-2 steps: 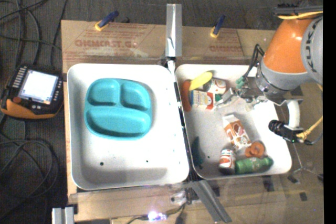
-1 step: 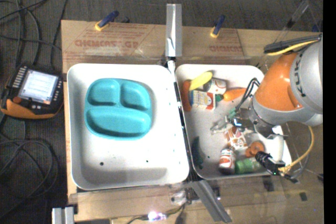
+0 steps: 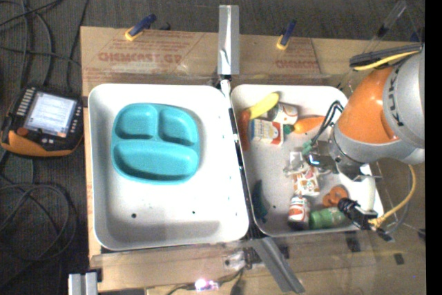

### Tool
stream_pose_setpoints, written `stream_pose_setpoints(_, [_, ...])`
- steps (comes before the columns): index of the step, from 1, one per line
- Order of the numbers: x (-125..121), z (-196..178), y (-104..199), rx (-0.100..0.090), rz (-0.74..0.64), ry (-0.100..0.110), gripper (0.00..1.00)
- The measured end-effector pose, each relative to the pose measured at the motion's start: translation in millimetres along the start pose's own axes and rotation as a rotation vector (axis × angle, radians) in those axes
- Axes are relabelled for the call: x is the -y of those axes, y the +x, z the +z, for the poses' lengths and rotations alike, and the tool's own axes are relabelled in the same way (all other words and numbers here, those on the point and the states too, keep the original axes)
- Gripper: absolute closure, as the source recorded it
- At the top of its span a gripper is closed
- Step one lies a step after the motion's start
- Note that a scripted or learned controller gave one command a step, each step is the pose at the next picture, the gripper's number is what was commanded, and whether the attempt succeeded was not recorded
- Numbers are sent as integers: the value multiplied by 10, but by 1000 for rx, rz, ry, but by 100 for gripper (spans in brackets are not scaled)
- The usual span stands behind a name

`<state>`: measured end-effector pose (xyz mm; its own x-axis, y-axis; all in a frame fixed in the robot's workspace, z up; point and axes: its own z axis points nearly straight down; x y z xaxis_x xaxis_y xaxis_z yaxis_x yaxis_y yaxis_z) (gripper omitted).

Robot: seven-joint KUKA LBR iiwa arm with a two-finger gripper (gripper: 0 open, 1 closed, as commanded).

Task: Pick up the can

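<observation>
A small red and white can (image 3: 298, 210) lies near the front edge of the right bin (image 3: 269, 183). It rests beside a green bottle (image 3: 326, 218). My gripper (image 3: 304, 161) hangs low over the middle of the right bin, a little behind the can and just above a patterned packet (image 3: 306, 183). The grey arm with its orange band (image 3: 364, 114) reaches in from the right and covers the bin's right side.
At the back of the right bin lie a yellow banana (image 3: 264, 106), a small carton (image 3: 266, 130) and an orange carrot-like piece (image 3: 309, 124). A small orange object (image 3: 335, 196) sits by the bottle. The left bin (image 3: 103, 204) holds a teal divided plate (image 3: 157, 142).
</observation>
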<state>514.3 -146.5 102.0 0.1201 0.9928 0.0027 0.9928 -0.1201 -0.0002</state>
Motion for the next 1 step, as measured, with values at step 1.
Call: stream_pose_setpoints(1, [362,-1435,445,6,297,2,100])
